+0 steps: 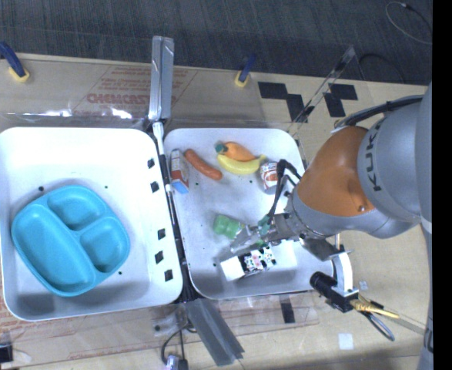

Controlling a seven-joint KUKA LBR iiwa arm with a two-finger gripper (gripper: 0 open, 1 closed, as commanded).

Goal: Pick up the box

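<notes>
**Claw low over the box in the right-hand bin**

Down at the lower middle of the frame, the claw [262, 233] sits just above the white box [258, 263], which lies flat near the lower edge of the right bin [202, 280]. The box has a dark printed patch on its top face, and its upper edge meets the claw's tip; whether the claw is spread or closed cannot be told, and nothing shows the box being gripped.

That same bin holds several other things. A small green block [226, 225] lies just left of the claw, near the bin's centre. Toward the upper part of the bin, a yellow banana [239, 163] lies with an orange piece on top of it, an orange carrot [202, 165] lies slantwise to its left, and a small can [269, 175] sits to its right. A red-and-blue item [178, 171] lies against the bin's left wall.

The left bin [25, 149] holds a blue divided plate [69, 239] with three compartments, set toward the lower left.

The grey arm with its orange band [332, 183] reaches in from the right of the frame, over the table [71, 83].
</notes>
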